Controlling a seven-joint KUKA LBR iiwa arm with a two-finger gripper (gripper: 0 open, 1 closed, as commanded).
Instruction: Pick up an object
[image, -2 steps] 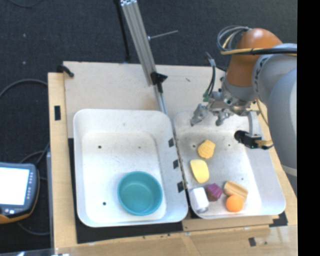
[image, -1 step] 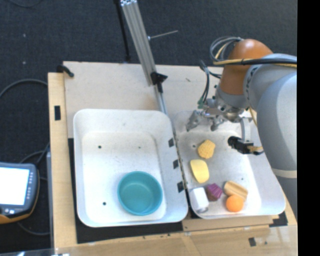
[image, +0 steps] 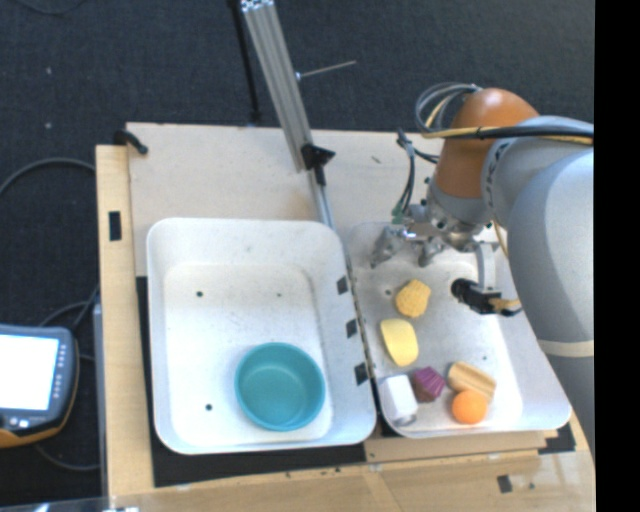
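Observation:
My gripper (image: 404, 250) hangs over the far end of the right bin (image: 520, 350), its two fingers spread open with nothing between them. Just in front of it lies a lumpy yellow object (image: 412, 298). Nearer the camera a pale yellow block (image: 400, 342) rests by the bin's left wall. Along the near edge sit a white cylinder (image: 400, 397), a small purple object (image: 429, 383), a tan wooden block (image: 470, 377) and an orange ball (image: 469, 407).
A teal bowl (image: 281, 386) stands in the near part of the left bin (image: 200, 260). A slanted metal post (image: 290, 100) rises behind the bins. The arm's grey body (image: 545, 230) covers the right bin's right side.

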